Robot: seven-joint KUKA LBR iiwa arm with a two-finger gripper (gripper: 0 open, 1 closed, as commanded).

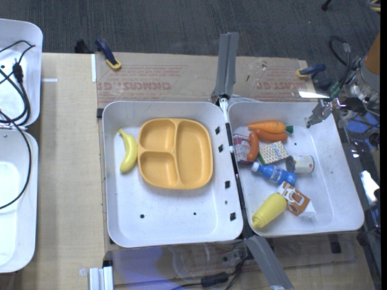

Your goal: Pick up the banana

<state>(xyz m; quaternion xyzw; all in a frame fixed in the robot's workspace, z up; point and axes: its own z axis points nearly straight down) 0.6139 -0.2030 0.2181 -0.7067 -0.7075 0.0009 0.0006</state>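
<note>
the gripper (pixel 314 117) hangs at the right bin's (pixel 338 180) far right rim, its fingers slightly apart and holding nothing. nearest it in that bin is a carrot (pixel 267 127), then a small can (pixel 302 164), a blue bottle (pixel 273 173) and a yellow bottle (pixel 268 211). farther off, in the left bin (pixel 169 222), a yellow divided plate (pixel 176 153). farthest from it, the banana (pixel 128 151) lies just beside that plate's left edge.

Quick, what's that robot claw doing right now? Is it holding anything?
Gripper: at the right bin's far right corner; open or closed cannot be told. The banana lies in the left bin, untouched.
</note>
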